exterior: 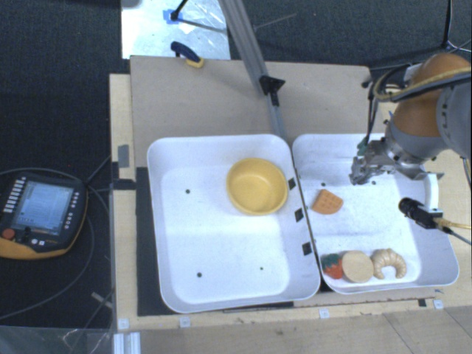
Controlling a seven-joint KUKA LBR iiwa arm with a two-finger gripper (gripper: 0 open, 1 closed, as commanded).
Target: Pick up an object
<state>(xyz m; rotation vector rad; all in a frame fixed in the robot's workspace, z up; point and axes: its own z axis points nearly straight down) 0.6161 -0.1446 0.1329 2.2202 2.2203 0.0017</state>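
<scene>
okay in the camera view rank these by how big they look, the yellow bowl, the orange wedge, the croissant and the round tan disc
1. yellow bowl, clearly largest.
2. croissant and round tan disc: they look about alike, so I won't rank them.
3. orange wedge, slightly smaller.

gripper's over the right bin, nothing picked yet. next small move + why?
Probably shift the gripper toward the orange wedge and line up above it before descending. The wedge lies alone on the floor of the right bin, the nearest object to the gripper, while the croissant, tan disc and the red-and-green piece crowd together at the near wall.
</scene>
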